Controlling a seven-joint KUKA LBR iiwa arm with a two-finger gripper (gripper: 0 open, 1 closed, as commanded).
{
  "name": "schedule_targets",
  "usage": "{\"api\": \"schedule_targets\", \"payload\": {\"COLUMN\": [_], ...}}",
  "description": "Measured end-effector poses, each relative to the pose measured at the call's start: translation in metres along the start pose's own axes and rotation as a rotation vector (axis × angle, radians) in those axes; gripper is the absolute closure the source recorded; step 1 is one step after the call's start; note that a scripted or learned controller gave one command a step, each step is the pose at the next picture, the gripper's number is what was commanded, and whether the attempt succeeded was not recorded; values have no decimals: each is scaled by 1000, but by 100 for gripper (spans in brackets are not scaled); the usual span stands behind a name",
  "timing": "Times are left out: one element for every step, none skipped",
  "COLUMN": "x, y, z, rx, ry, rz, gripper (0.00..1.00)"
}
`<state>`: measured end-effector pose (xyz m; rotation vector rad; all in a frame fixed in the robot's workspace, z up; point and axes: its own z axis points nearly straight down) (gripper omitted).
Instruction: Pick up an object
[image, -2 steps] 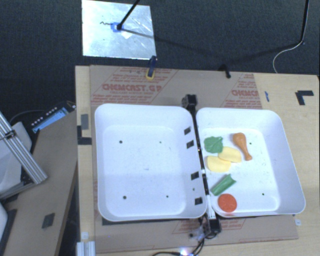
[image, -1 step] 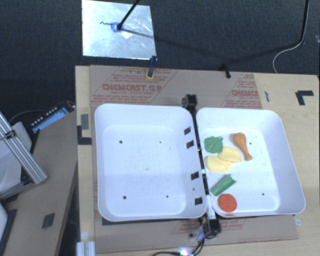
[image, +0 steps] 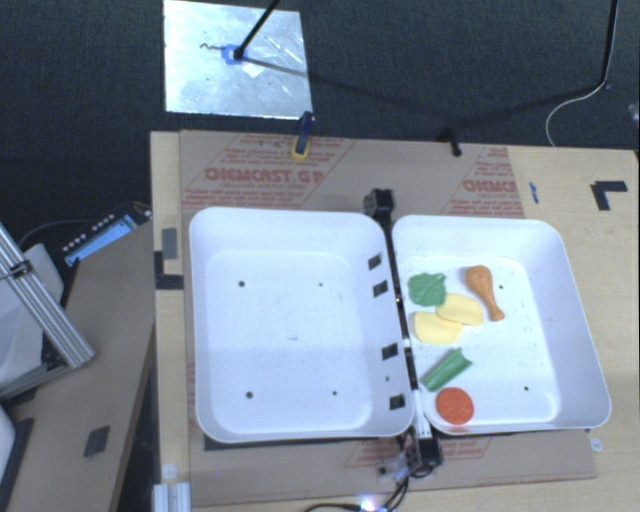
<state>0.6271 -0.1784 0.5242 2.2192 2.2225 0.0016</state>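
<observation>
The right bin (image: 560, 330) holds several toy foods near its left side. A green leafy piece (image: 427, 289) lies beside an orange-brown drumstick (image: 484, 290). Below them lie two yellow pieces (image: 448, 319), touching each other. A green pod-shaped piece (image: 446, 369) lies slanted under those, and a red-orange disc (image: 455, 405) sits near the bin's front wall.
The left bin (image: 290, 330) sits beside the right one, joined by a black clip strip (image: 400, 320). Both rest on a cardboard sheet (image: 260, 170) on the bench. A shiny metal plate (image: 236, 60) lies on the dark floor behind; a metal frame (image: 40, 310) stands at the left.
</observation>
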Motion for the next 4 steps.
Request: {"api": "schedule_targets", "payload": {"x": [-18, -2, -7, 1], "y": [43, -27, 39, -31], "z": [-7, -12, -10, -13], "rx": [-3, 1, -3, -3], "ry": [-3, 1, -2, -1], "rz": [-2, 0, -5, 1], "gripper": [100, 100, 100, 100]}}
